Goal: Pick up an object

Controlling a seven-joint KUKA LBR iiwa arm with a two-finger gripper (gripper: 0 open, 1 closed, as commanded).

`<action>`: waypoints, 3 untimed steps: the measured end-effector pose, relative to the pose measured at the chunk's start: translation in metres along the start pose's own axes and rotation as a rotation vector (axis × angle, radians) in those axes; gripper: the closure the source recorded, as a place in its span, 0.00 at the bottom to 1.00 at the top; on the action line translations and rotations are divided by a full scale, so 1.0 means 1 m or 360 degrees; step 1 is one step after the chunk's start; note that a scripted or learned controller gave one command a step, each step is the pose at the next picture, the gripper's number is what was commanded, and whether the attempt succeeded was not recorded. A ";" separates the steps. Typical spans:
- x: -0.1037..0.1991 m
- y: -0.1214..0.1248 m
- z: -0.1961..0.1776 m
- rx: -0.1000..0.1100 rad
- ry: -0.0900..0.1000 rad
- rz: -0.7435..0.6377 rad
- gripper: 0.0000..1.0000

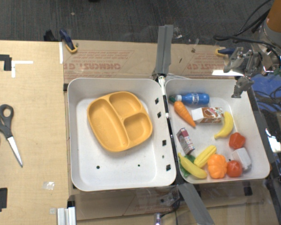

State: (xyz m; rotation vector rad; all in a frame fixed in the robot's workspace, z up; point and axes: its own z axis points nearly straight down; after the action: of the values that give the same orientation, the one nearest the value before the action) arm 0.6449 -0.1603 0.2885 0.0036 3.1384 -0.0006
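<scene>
The tool (pixel 240 81) hangs at the upper right, above the far right corner of the right bin (pixel 257 135), with the orange band of the arm (pixel 276 13) just showing at the top edge. Whether it is released or clenched I cannot tell (the metal parts blur together there), and nothing is seen between its tips.

The right bin holds all the small things. Along its far side lies a blue bottle (pixel 193 98) on its side, with a carrot (pixel 184 114) slanting just below it and a small brown carton (pixel 207 115) beside the carrot. A banana (pixel 225 125) curves to the right of the carton. A dark red can (pixel 185 141) lies near the bin's left wall. Toward the near side sit a corn cob (pixel 205 155), a second banana (pixel 192 167) at the near left corner, an orange pumpkin-like piece (pixel 217 166), a red tomato (pixel 234 168) touching it, a white block (pixel 242 157) and a red pepper (pixel 237 140) above the block.

The left bin (pixel 79 139) carries a yellow divided plate (pixel 119 120), lying flat and turned at a slant.

On the counter (pixel 28 125) to the left rest scissors (pixel 7 130), well apart from both bins.
</scene>
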 end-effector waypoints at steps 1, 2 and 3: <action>0.011 0.007 0.162 0.0001 -0.0001 0.0249 0.00; 0.034 -0.006 0.194 0.0001 -0.0004 0.0388 0.00; 0.066 0.019 0.195 0.0001 0.0001 0.0657 0.00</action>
State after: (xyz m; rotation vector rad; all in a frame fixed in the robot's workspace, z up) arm 0.5793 -0.1416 0.0929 0.6469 3.0714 -0.0006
